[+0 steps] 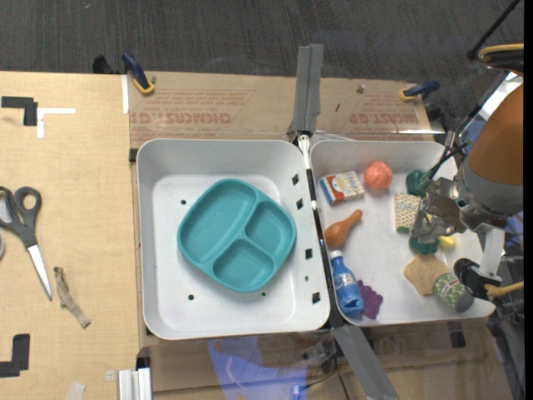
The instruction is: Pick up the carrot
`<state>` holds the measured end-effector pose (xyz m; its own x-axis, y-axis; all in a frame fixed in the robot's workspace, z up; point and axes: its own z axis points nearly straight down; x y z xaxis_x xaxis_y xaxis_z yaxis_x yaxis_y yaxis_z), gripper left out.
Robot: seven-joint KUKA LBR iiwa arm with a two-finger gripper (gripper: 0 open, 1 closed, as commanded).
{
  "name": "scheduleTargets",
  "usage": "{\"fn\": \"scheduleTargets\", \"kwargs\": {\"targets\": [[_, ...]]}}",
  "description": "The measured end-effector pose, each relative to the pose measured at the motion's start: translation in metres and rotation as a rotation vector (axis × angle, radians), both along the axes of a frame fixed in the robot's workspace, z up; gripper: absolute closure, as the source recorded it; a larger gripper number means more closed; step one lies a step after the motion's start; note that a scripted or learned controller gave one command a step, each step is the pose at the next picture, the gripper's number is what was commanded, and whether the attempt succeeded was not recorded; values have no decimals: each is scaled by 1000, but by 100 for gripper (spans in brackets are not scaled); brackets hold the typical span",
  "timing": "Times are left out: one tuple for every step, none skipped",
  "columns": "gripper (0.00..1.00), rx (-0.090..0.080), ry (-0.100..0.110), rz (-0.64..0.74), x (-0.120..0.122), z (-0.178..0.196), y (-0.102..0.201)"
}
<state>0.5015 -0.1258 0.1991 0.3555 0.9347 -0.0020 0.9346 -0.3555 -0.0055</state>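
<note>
The carrot (342, 227) is a small orange piece lying in the left part of the right bin (379, 319). Its thick end is near the bin's left wall and its thin end points up and to the right. My gripper (433, 222) hangs over the right side of the same bin, well to the right of the carrot and apart from it. It sits just above a dark teal item (423, 242) and a small yellow item (449, 241). The grey wrist and orange band (503, 144) rise above it at the right edge.
Around the carrot lie a white and red carton (341, 187), a pink ball (378, 175), a blue bottle (343, 282), a purple piece (371, 300), a tan bread slice (424, 274) and a green can (450, 291). The left bin holds a teal divided plate (237, 234). Scissors (27, 227) lie on the bench.
</note>
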Motion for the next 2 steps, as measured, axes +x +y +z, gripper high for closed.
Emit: {"fn": "scheduleTargets", "kwargs": {"targets": [[100, -2, -2, -182, -20, 48, -24], [100, -2, -1, -171, -24, 41, -84]]}}
